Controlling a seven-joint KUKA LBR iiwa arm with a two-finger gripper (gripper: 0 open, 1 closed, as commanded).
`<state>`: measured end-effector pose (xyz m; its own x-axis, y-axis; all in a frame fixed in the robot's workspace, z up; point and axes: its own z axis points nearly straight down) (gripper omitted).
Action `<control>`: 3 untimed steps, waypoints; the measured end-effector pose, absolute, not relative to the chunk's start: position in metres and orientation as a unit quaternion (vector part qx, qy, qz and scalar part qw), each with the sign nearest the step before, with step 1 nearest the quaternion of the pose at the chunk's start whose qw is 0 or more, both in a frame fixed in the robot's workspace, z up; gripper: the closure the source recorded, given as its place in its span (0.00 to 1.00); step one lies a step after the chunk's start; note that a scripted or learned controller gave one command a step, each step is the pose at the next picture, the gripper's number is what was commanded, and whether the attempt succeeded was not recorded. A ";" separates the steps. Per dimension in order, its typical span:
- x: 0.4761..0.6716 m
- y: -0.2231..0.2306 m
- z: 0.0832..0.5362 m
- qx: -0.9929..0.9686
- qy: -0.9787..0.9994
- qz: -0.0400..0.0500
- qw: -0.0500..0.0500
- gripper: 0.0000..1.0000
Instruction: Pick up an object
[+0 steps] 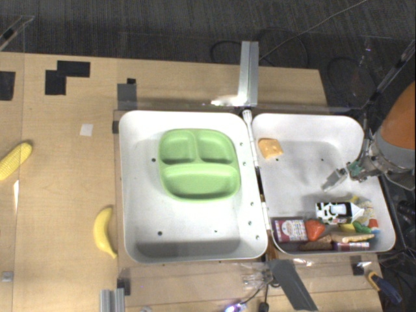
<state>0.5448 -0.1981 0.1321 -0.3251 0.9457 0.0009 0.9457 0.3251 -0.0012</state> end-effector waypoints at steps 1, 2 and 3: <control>0.580 -0.113 0.089 -0.579 -0.815 -0.003 -0.005 0.00; 0.555 -0.148 0.089 -0.584 -0.812 -0.004 -0.005 0.00; 0.492 -0.150 0.090 -0.554 -0.833 -0.004 -0.007 0.00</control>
